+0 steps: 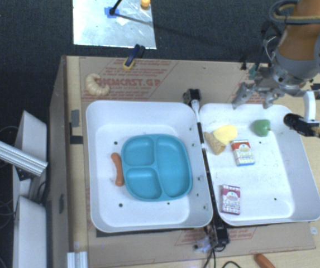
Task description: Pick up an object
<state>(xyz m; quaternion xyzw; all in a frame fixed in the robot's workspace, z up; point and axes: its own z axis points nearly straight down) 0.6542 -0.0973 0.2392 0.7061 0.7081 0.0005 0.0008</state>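
A dark carpeted floor surrounds a bench topped with printed cardboard (148,80), on which two shallow white bins sit side by side. In the camera view the left bin (101,205) holds a blue divided plate (156,167) with a small sausage (118,169) lying just beside its left edge, touching or nearly so. The right bin (299,197) carries the likely pick candidates: a yellow piece (225,133) resting against a tan wedge (214,144) near the divider, a green lump (261,127) toward the far right, a small red-and-white box (243,152) near the middle, and a second box (230,199) nearer the front edge. The gripper (257,95) hangs over the far rim of the right bin with its two fingers spread apart and nothing between them. From here the main risk is that it descends too close to the bin's back wall and strikes the rim rather than reaching an object. The green lump looks rounded and could roll or squirt out as the fingers close. The yellow piece and the wedge touch, so a grasp there might catch both or nudge one away. The flat boxes offer little height to grip.
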